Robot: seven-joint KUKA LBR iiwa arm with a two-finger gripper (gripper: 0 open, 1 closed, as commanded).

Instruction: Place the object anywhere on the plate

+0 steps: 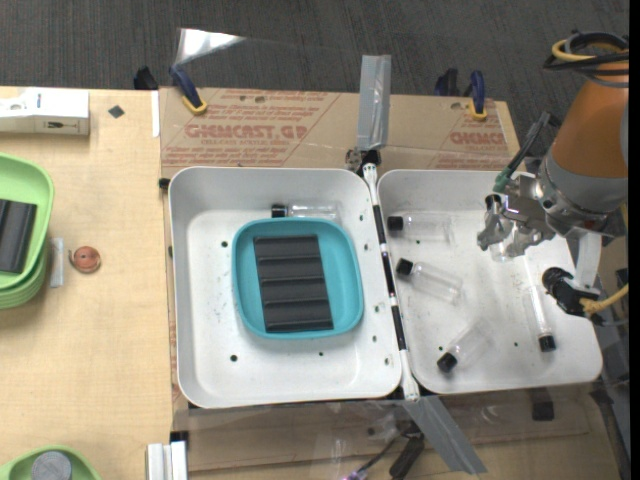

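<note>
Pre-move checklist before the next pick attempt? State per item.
1. Teal plate sits in left bin: ok.
2. Plate free to receive: not ok, a black ribbed block covers its middle; only the rim area is bare.
3. Clear vials with black caps lie in right bin: ok.
4. Gripper over right bin: ok.
5. Object in the gripper: cannot tell.

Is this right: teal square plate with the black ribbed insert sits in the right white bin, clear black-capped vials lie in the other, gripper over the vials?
One error: the teal square plate with the black ribbed insert sits in the left white bin, not the right. The clear black-capped vials lie in the right white bin, and the gripper is over that bin, as the camera view shows.
</note>
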